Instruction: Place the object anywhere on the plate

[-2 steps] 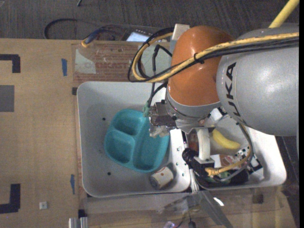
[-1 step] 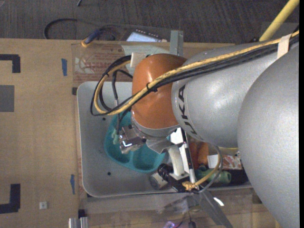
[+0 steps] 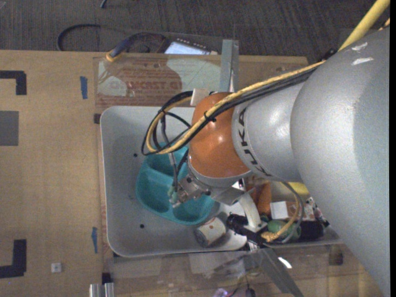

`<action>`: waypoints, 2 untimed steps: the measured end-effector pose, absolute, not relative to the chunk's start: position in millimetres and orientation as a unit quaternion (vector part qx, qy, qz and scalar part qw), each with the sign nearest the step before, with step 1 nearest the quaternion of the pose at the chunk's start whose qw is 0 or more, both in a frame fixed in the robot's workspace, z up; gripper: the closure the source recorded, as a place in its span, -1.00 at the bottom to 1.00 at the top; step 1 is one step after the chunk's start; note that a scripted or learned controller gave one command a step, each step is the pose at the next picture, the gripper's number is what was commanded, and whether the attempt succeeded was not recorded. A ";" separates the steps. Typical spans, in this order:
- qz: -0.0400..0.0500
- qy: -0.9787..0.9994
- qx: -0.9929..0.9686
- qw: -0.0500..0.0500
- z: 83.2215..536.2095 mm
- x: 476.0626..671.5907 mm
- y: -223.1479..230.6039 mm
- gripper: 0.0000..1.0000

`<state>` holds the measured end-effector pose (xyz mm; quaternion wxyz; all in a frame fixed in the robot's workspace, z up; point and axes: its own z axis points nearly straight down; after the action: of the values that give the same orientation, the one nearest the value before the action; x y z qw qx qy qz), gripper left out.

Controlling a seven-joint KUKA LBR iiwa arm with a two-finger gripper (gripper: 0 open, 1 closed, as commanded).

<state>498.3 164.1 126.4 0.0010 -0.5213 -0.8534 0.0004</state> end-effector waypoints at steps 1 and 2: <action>-0.001 -0.915 -0.404 0.000 166.0 479.3 163.7 1.00; -0.001 -0.905 -0.424 -0.001 352.2 479.5 199.6 1.00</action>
<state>479.5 199.6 352.2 -0.0010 -0.4244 -0.9055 -0.0009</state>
